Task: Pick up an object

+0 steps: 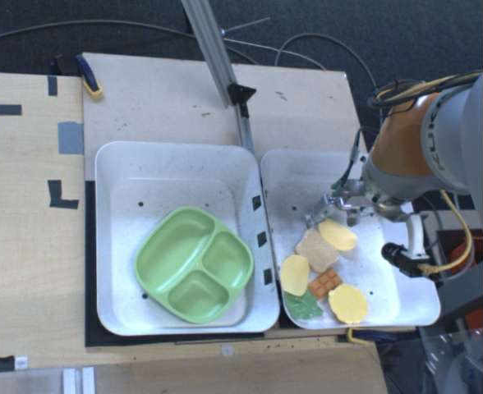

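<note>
1. While the grey arm with its orange band [406,142] is reaching in from the right, two shallow white plastic bins are sitting side by side on the tabletop [28,220].
2. Left bin [114,245] is carrying a green sectioned plastic tray [194,263].
3. Right bin [389,302] is holding toy foods: a tan bread slice [316,251], yellow pieces, a brown waffle [324,283], a green leaf [304,305].
4. Gripper [333,212] is hovering just above the oval yellow piece [338,235]; I cannot tell how its fingers are standing.

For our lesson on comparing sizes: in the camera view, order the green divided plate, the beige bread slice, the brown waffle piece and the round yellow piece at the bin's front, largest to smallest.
1. Green divided plate
2. Beige bread slice and round yellow piece: too alike to rank
3. Brown waffle piece
</note>
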Robot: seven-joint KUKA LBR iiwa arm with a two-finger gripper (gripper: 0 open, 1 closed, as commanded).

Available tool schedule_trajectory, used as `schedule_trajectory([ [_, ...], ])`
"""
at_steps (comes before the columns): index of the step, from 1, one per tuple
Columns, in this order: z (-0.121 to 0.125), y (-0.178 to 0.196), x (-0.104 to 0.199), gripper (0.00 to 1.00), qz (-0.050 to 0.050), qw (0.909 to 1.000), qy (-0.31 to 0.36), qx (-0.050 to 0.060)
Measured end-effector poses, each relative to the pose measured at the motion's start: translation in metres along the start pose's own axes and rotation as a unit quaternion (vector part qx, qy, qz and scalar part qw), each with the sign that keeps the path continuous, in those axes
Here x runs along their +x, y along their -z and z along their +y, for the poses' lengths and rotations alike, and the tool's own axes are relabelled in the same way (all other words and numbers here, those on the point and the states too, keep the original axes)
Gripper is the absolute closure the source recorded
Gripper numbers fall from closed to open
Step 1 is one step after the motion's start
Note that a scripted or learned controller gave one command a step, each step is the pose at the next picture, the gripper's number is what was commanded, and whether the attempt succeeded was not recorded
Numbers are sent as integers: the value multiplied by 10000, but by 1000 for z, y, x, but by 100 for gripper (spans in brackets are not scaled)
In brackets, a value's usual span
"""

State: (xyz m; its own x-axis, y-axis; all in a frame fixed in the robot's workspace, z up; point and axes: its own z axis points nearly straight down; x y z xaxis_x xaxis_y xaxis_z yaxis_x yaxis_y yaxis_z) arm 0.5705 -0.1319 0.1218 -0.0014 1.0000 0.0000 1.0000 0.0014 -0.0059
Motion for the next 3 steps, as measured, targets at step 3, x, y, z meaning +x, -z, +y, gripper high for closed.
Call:
schedule_trajectory([
  [3, -1, 133, 0, 100, -5, 10000, 3, -50],
])
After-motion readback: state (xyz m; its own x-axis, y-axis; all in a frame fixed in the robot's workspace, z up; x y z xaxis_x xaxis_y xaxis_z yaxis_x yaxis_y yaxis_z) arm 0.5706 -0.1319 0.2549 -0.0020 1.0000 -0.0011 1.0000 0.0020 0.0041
